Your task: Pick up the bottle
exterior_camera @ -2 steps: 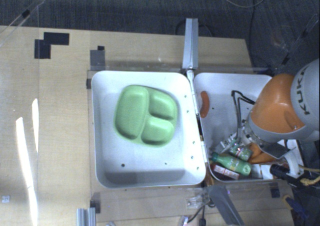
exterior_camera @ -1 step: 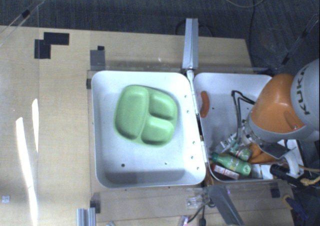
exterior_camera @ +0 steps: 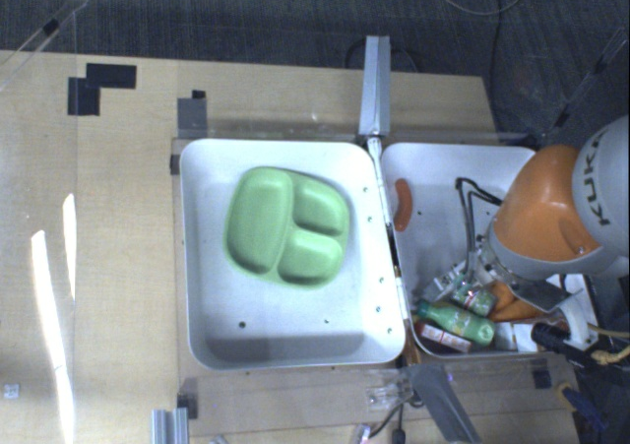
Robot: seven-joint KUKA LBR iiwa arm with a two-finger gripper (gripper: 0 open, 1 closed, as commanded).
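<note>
Claw down in right bin, bottle not lifted.
Camera view: claw [exterior_camera: 471, 285] sat just above green bottle [exterior_camera: 455, 321] lying at right bin [exterior_camera: 433, 171] front wall; clench state unclear. Best grip across the body.

the bench [exterior_camera: 118, 265] is a pale wooden surface. two shallow white bins stand on it side by side, touching along a metal divider [exterior_camera: 375, 88]. the left bin [exterior_camera: 207, 334] and the right bin [exterior_camera: 433, 176] sit near the right part. black tape marks [exterior_camera: 96, 86] lie near the far left corner.
</note>
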